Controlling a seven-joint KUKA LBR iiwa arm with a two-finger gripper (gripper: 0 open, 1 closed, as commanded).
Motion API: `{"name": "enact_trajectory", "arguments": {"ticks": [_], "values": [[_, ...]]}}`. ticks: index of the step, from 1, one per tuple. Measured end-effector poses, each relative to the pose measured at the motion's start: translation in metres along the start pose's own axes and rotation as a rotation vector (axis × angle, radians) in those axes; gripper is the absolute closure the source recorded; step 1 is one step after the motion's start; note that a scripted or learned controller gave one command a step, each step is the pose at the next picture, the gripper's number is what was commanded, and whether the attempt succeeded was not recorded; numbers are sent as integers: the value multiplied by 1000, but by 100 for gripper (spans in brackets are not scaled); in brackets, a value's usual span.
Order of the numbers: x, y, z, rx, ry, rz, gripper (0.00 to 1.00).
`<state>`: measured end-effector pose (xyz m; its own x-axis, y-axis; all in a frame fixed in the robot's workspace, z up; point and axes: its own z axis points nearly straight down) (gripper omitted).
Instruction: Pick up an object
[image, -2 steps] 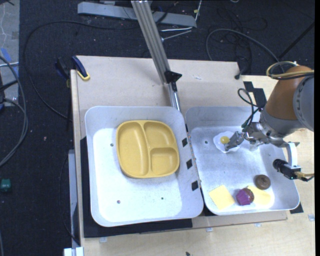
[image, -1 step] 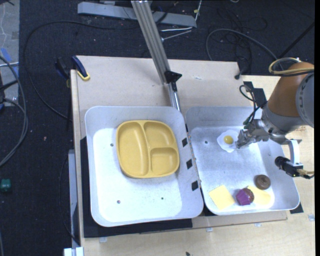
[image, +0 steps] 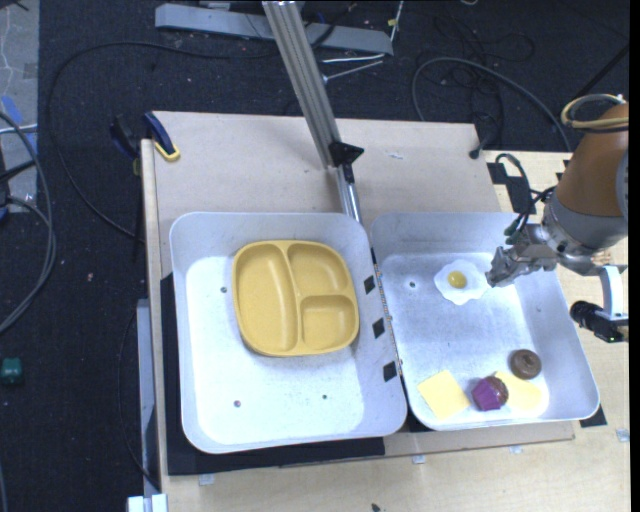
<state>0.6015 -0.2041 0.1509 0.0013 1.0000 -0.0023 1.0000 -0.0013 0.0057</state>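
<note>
- While our gripper (image: 497, 272) hovers just right of the fried egg (image: 458, 283), we cannot tell its grip state.
- We centre over the egg before descending.

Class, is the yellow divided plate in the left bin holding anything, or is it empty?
Empty. All three compartments of the divided plate show bare yellow; the toy foods lie in the right bin.

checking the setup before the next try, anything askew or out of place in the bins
Nothing looks spilled or damaged. The left bin sits slightly rotated against the right bin, and the yellow divided plate in it lies a little askew. The gripper hangs beside the toy fried egg.
</note>
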Motion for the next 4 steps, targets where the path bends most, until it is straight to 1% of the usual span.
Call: {"name": "enact_trajectory", "arguments": {"ticks": [1,2,3,4], "values": [[1,5,-44,-1,0,-4,100],[10,13,-97,-3,0,-6,100],[67,-3,-87,7,4,-8,100],[111,-14,-80,7,4,-8,100]]}}
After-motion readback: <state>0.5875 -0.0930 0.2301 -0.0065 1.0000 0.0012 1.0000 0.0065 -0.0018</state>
